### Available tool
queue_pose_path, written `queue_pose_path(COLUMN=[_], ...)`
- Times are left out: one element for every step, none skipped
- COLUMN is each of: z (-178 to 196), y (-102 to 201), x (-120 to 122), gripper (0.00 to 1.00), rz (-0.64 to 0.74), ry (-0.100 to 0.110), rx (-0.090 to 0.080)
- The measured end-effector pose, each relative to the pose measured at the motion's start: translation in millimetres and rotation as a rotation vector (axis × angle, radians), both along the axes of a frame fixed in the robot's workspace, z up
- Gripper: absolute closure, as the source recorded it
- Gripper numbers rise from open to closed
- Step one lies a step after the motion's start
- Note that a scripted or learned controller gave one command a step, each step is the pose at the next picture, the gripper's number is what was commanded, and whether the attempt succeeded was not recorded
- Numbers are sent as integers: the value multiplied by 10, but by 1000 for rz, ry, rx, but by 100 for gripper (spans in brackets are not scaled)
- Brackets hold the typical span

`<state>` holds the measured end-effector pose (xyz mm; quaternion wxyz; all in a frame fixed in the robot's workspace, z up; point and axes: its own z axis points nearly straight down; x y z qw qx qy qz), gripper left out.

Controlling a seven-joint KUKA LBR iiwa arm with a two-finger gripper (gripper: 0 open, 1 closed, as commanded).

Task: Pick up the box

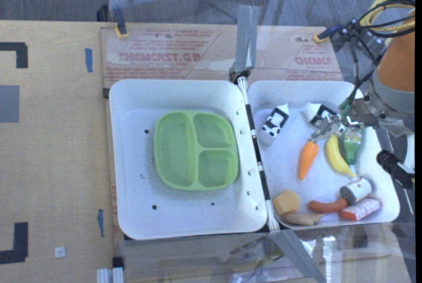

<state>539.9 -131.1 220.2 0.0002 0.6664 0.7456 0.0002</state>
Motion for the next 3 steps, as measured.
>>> queue_pose_path(z=[104, 574, 1220], y=[-13, -149, 622], x=[9, 550, 435], gripper=[100, 100, 100], rz=[-2, -172, -118], ry=[-4, -2, -2], rx=[-1, -2, -1])
